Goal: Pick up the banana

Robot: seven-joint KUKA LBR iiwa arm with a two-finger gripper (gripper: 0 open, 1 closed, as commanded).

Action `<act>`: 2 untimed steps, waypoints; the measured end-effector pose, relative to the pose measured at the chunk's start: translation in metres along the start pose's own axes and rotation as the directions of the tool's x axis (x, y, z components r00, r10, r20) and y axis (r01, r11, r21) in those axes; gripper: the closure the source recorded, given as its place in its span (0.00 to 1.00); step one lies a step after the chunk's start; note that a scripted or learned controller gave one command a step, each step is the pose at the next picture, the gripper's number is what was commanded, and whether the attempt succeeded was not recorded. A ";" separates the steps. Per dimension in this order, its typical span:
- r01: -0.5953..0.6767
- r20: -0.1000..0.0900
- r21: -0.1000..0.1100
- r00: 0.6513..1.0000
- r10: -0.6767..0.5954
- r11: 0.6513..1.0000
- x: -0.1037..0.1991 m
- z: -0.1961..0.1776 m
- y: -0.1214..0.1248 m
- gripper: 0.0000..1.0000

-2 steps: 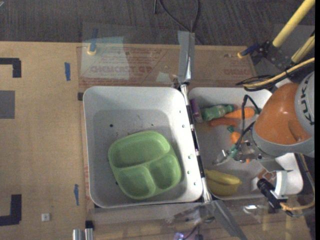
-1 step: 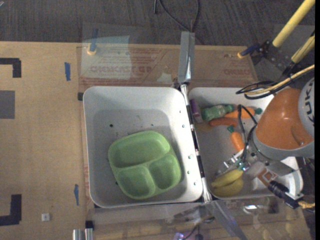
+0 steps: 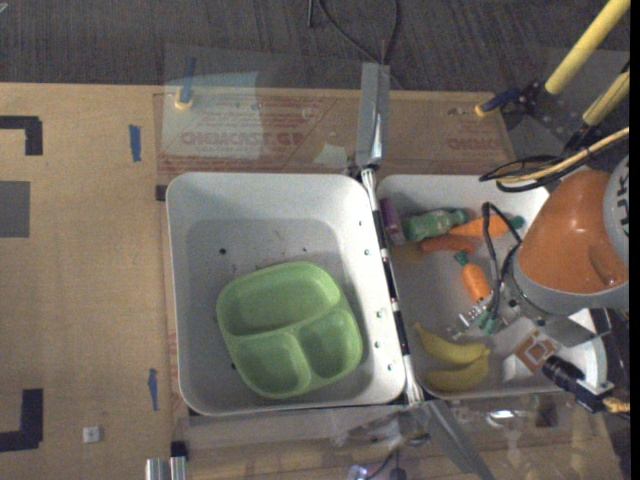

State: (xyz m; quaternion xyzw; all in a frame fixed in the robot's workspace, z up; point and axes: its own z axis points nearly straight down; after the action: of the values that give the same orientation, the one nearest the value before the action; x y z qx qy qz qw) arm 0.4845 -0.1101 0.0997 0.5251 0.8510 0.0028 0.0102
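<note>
Camera view: I see the banana (image 3: pixel 452 345) lying in the right bin (image 3: pixel 440 286) near its front edge, just left of and below the gripper (image 3: pixel 487 315). Its long axis runs roughly along that front edge, curving toward the right. A second yellow piece (image 3: pixel 458 377) lies just in front of it. I cannot tell the gripper's state. The left bin (image 3: pixel 200 218) carries a green tray (image 3: pixel 289 328).

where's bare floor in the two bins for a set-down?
Left bin: bare floor behind and left of the green tray. Right bin: one patch between the carrots and bananas; back wall and front are crowded, gripper hanging over it.
</note>
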 end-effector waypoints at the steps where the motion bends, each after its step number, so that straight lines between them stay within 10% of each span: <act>1: 0.000 0.000 0.000 1.000 0.000 1.000 0.000 0.000 0.000 0.00; 2: -0.004 0.002 -0.003 1.000 0.005 1.000 -0.002 -0.010 0.000 1.00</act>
State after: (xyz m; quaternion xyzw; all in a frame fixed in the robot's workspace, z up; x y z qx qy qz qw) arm 0.4850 -0.1116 0.1094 0.5270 0.8498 0.0035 0.0118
